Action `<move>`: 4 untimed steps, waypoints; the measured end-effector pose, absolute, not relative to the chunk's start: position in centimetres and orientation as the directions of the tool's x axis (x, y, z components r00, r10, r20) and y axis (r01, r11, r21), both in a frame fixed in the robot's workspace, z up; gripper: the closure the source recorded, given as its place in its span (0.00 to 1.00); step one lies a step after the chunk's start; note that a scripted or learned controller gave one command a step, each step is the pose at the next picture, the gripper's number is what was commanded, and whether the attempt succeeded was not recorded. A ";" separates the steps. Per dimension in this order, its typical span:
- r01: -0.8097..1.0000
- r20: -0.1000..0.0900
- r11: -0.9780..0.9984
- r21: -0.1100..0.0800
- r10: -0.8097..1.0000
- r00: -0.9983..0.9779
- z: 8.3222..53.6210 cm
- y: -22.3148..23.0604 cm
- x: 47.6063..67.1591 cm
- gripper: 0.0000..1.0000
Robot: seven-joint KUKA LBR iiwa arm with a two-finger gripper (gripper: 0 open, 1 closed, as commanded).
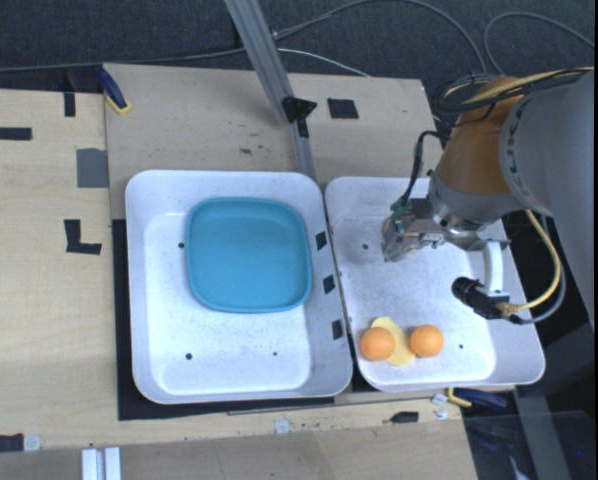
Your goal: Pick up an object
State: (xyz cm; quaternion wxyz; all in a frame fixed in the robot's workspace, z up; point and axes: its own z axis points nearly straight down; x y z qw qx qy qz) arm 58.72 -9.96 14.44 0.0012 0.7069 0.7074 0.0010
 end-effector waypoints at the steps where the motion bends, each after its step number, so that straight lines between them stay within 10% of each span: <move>1: 1.000 0.000 0.001 0.003 1.000 -0.001 19.0 -9.5 59.4 1.00; 2: 1.000 0.000 0.000 0.005 1.000 0.000 25.2 -9.5 59.1 1.00; 4: 1.000 0.000 0.004 -0.002 1.000 -0.004 23.0 0.8 55.8 1.00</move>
